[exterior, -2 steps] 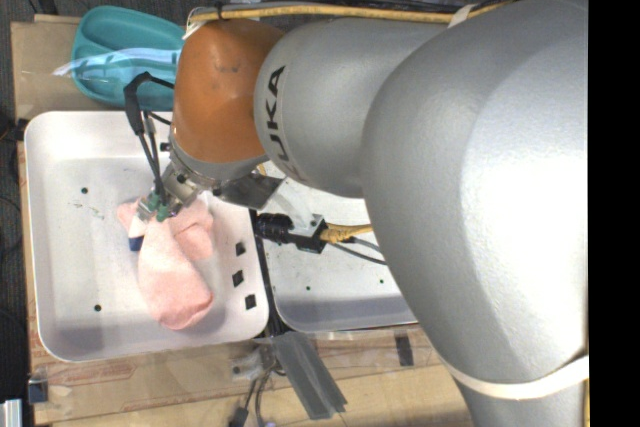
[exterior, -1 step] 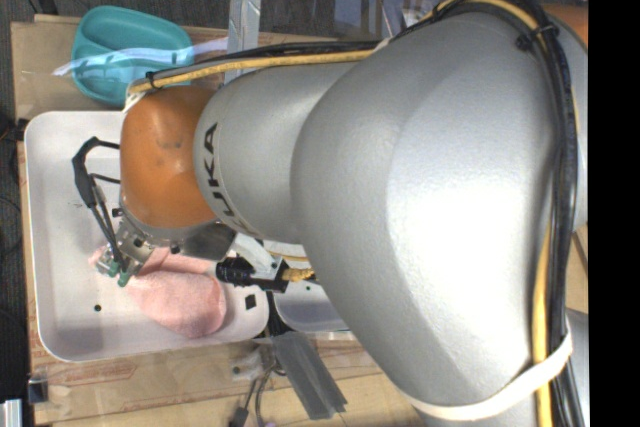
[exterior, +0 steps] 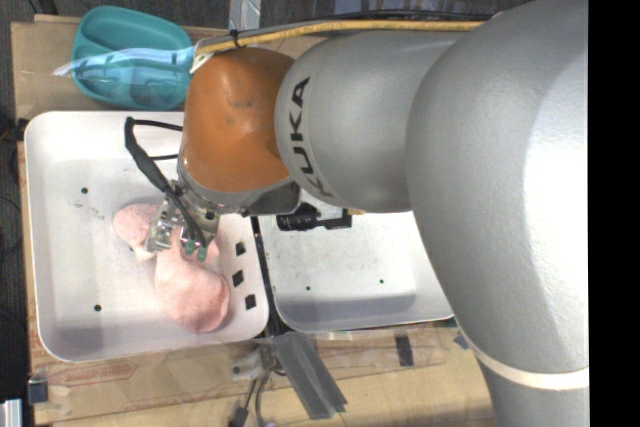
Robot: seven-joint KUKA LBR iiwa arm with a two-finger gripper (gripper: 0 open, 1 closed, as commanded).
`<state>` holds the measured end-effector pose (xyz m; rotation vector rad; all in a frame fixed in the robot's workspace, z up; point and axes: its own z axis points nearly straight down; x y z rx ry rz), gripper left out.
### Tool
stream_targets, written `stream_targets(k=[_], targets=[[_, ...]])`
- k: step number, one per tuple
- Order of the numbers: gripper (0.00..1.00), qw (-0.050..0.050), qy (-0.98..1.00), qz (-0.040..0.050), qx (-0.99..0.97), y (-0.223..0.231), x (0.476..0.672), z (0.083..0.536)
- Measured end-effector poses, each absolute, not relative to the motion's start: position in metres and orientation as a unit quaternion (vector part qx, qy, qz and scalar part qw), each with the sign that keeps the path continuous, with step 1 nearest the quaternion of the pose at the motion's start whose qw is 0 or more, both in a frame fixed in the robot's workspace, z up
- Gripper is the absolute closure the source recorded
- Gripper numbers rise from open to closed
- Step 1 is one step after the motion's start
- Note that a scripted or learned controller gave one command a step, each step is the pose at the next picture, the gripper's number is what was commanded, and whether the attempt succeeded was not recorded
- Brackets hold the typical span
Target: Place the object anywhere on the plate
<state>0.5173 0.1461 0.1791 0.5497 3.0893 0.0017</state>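
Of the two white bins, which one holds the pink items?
The left bin: two pink pieces, a smaller one and a larger one, lie in it beneath the end effector. The right bin holds none visible.

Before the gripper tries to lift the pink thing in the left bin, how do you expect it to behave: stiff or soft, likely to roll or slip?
The pink thing looks rounded and matte, like plush or foam, so it probably squashes under the gripper rather than resisting. It seems light. Its lumpy shape lies flat in the left bin, so it likely slides when pushed instead of rolling.
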Motion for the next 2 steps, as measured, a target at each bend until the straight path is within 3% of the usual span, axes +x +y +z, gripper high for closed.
stream_targets(k=[1, 2], targets=[[1.0, 0.0, 0.984, -0.0004, 0.176, 0.054, 0.512, 0.196], [1.0, 0.001, 0.983, 0.0001, 0.181, 0.077, 0.537, 0.192]])
